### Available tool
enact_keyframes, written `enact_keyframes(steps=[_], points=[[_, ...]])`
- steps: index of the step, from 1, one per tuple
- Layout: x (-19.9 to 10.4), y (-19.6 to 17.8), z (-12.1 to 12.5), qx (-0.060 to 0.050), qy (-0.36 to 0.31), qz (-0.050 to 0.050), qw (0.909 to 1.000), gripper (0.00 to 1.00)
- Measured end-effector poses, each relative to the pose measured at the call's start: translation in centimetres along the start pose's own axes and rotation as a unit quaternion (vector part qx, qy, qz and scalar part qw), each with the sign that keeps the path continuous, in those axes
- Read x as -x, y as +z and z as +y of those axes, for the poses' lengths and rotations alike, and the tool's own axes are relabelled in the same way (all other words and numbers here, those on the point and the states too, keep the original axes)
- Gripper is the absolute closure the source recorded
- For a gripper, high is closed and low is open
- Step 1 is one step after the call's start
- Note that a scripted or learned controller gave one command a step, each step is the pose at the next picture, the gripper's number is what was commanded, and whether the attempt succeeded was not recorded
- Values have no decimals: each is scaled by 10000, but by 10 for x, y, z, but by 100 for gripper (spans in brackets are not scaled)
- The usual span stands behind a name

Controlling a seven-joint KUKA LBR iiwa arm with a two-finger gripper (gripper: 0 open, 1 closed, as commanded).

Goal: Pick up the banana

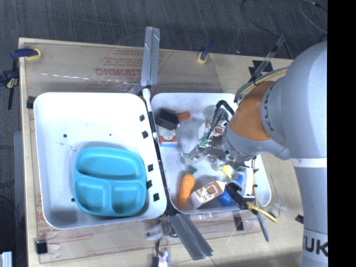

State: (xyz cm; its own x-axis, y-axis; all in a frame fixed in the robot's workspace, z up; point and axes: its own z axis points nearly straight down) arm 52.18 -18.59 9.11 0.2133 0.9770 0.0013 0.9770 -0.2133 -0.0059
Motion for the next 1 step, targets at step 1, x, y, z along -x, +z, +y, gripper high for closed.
enact_keyframes(steps=[1], points=[[8,-1,34,15,164,-1,9999,0]])
